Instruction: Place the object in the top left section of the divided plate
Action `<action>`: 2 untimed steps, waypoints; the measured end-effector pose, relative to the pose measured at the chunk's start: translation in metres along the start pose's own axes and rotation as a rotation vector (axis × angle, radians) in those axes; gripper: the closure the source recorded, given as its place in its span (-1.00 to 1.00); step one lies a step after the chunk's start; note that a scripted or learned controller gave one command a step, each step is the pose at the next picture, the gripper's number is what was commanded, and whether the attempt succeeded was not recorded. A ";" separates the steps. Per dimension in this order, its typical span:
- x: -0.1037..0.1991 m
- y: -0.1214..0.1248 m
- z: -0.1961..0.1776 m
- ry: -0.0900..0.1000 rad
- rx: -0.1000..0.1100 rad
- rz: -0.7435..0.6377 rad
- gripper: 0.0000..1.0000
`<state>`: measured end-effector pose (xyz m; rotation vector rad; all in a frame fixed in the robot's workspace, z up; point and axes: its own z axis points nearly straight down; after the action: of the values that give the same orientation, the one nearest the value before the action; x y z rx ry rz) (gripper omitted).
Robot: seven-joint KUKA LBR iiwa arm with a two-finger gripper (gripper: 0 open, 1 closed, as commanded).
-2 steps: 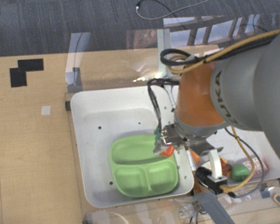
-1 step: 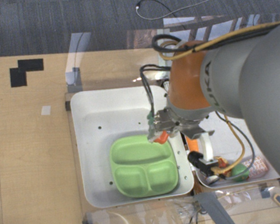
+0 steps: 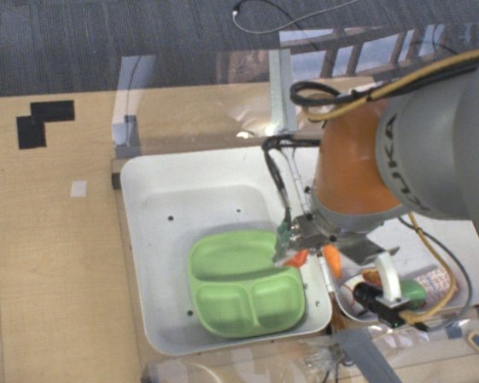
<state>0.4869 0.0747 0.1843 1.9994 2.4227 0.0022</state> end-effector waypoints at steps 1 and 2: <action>0.047 0.018 0.070 -0.003 -0.031 -0.167 1.00; 0.044 0.018 0.069 -0.008 -0.035 -0.162 -1.00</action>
<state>0.4967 0.1217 0.1151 1.7802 2.5535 0.0365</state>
